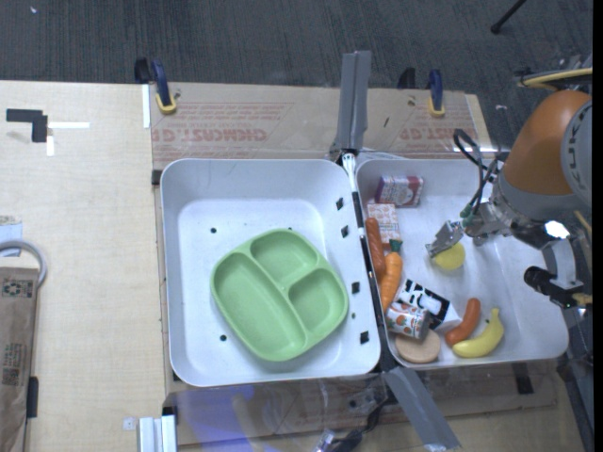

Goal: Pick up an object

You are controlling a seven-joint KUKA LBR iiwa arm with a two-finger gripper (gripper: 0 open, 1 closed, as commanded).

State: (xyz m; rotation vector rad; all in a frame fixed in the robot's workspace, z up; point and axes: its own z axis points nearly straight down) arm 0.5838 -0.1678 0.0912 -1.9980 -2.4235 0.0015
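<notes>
My gripper (445, 243) hangs low in the right bin (528, 347), just above and touching the upper left of a small yellow lemon (451, 259). The lemon is partly covered by it. Near the bin's front lie a yellow banana (480, 338) and a red sausage (464, 320). A black-and-white carton (421, 299), a small printed can (406, 322) and a tan round biscuit (419, 347) cluster at the front left. An orange carrot (391, 277) and a red packet (380, 222) lie along the left wall. A pink box (399, 190) sits at the back.
The left bin (188, 252) holds a green divided plate (280, 293). A grey divider bar (354, 102) runs between the bins at the back. The arm (551, 149) enters from the right over the right bin's far corner. Light wooden bench (75, 252) spreads to the left.
</notes>
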